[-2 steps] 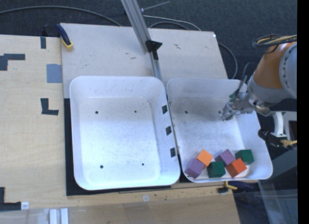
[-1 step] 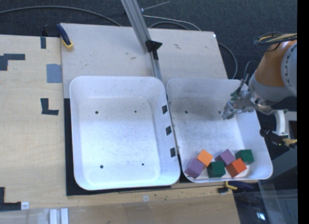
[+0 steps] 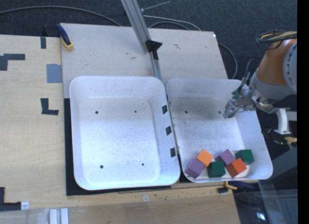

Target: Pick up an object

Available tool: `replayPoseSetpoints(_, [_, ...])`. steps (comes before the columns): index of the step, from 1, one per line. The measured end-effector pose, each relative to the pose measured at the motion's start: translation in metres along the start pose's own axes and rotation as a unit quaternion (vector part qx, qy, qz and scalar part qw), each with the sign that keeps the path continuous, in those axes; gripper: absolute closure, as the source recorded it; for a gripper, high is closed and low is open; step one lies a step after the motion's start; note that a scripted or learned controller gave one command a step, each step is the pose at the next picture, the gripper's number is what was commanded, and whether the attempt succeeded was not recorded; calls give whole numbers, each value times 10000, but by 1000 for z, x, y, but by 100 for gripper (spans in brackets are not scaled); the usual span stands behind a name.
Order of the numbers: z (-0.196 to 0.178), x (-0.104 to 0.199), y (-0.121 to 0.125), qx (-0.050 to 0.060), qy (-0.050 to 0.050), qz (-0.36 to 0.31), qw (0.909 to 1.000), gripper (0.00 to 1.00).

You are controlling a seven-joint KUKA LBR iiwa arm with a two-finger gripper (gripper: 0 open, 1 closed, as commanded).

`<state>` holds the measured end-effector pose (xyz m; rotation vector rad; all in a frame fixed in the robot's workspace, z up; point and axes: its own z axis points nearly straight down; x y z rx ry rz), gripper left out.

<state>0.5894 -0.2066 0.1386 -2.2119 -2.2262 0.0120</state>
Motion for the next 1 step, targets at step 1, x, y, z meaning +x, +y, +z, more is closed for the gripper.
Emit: replayPoseSetpoints(1, [-9, 0, 0, 5, 0, -5, 10000, 100])
